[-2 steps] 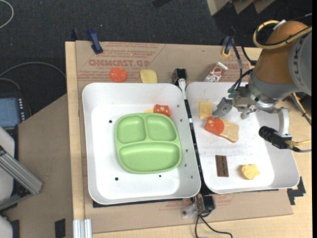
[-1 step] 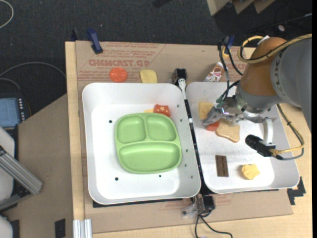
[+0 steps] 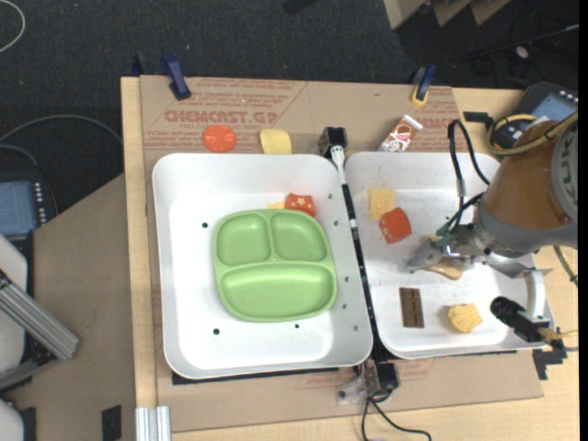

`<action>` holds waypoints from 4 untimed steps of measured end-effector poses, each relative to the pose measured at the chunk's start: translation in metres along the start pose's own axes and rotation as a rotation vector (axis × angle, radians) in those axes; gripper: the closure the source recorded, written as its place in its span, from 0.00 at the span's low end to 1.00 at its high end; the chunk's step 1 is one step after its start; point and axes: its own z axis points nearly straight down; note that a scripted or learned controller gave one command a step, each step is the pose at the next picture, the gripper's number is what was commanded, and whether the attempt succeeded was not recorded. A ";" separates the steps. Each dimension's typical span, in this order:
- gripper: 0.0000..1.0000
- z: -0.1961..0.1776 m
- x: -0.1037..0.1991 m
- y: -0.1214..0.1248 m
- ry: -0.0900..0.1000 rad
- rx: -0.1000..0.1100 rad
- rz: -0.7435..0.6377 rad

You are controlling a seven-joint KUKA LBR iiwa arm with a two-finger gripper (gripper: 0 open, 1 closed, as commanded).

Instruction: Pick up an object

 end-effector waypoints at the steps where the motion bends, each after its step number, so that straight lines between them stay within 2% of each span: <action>1: 0.00 0.001 0.053 0.045 -0.002 -0.003 -0.008; 2: 1.00 -0.011 0.050 0.045 -0.004 -0.008 -0.003; 3: 1.00 -0.098 -0.017 0.008 -0.002 0.002 0.003; 4: 0.00 -0.092 -0.012 0.009 0.003 0.008 -0.003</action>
